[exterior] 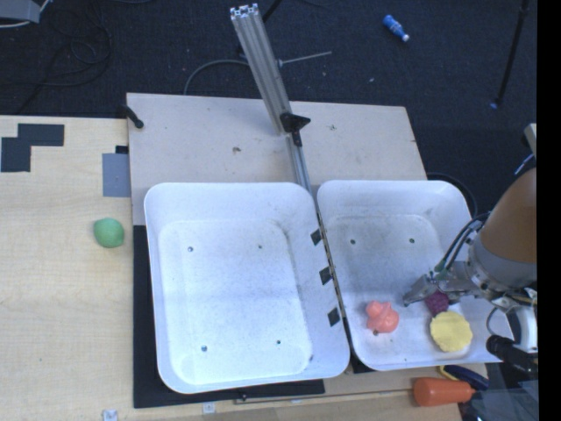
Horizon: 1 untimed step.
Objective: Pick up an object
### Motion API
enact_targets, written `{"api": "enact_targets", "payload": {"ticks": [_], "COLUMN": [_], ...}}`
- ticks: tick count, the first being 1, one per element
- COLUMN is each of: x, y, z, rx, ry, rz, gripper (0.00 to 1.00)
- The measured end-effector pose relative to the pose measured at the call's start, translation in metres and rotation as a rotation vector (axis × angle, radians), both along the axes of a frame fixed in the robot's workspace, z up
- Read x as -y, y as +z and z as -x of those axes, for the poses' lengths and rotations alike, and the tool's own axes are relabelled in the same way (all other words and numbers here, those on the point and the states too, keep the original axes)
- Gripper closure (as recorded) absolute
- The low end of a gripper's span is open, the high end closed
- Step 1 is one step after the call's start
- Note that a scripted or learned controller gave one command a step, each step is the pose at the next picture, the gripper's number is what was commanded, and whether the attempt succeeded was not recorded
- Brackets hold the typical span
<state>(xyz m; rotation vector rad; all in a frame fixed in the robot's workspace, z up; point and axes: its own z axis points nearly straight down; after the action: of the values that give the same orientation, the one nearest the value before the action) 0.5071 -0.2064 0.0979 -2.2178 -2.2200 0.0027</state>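
In the right white bin [394, 202], my gripper [427, 293] hangs over a small dark purple lump [436, 303].
I cannot tell its opening or grasp; the lump looks light, soft; I'd pinch across its middle.

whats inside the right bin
The right bin holds a pink object, a yellow object and a small purple object. The gripper sits at the purple one. The arm covers the bin's right edge, so anything there is hidden.
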Motion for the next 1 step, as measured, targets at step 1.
{"api": "enact_targets", "payload": {"ticks": [1], "x": [0.0013], "y": [0.0117], "z": [-0.0001], "rx": [0.003], "ry": [-0.003], "rz": [0.001], "gripper": [1.0]}}
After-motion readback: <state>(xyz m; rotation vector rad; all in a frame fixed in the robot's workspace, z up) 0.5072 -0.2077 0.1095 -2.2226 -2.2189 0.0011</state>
